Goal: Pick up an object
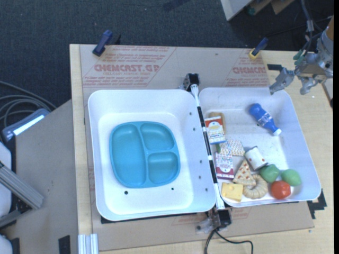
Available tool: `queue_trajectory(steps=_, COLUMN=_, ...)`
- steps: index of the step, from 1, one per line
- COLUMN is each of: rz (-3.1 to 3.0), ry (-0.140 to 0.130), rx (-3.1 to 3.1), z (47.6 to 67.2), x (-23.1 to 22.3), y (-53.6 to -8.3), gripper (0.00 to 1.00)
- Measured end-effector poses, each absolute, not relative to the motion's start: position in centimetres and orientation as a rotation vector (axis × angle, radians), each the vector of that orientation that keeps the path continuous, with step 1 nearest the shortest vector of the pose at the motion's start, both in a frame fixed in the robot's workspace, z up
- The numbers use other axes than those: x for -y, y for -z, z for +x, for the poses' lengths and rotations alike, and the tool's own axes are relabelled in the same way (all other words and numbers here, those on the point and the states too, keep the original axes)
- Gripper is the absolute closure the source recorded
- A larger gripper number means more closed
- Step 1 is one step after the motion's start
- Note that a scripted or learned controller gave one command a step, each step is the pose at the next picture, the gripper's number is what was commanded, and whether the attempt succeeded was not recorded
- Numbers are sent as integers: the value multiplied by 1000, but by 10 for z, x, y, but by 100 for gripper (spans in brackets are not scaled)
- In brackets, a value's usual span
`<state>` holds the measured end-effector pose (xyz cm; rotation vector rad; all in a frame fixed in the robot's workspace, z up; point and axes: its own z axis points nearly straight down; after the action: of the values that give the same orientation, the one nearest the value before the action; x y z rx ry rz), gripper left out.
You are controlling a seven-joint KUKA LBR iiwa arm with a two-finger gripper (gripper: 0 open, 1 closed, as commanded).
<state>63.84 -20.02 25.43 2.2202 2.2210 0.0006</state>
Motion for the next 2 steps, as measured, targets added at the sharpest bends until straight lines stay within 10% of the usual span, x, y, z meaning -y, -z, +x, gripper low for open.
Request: queue_trajectory(steps=2, rz=2234, ry=-8, rx=-2244, z=666, x=214, y=-82, gripper=0)
